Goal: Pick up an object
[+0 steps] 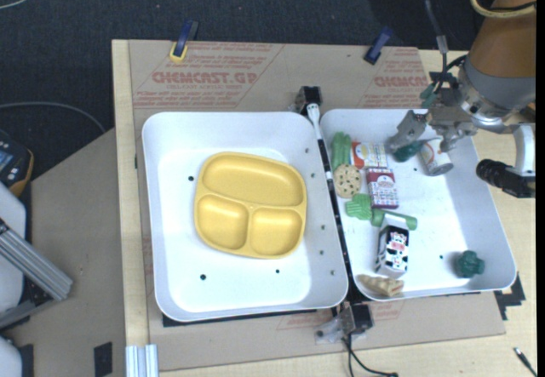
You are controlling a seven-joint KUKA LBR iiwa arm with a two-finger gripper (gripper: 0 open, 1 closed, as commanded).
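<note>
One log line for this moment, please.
gripper: over right bin, upper part | grasp: none seen | yellow tray: left bin

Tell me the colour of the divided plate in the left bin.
The divided plate is yellow, seen plainly in the camera view.

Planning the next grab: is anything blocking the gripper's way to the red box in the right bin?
Nothing visible blocks it. The gripper hangs over the right bin near its far side; the red box lies to its left and nearer the camera, top uncovered. A cookie and green pieces crowd the box's left side only.
</note>
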